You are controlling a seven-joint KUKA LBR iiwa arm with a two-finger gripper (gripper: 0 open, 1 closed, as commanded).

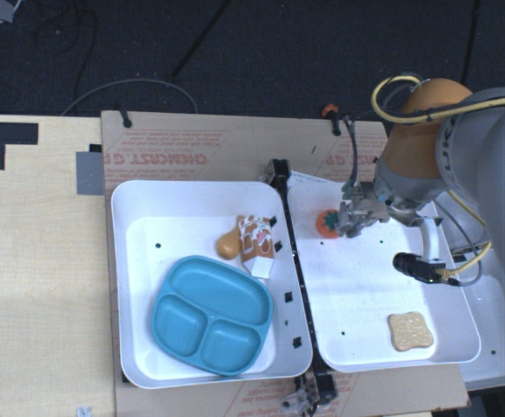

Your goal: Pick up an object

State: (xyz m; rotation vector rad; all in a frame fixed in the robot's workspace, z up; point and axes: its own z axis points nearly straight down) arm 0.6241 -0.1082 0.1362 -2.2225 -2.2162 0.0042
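While I watch from above, the scene reads so:
Gripper [346,221]: low in the right bin [461,354], beside a small orange object [326,224]; I cannot tell its state.
Toast slice [409,330]: right bin, near corner, well apart.
Left bin [135,233]: blue divided plate [210,314], brown-and-white packet [255,237], orange lump [228,245].

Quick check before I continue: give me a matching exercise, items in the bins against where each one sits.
Items:
1. blue divided plate
2. toast slice
3. small orange-red object

Places:
A. right bin, near corner
B. right bin, far-left part, beside the gripper
C. left bin, near side

Pairs: 1-C, 2-A, 3-B
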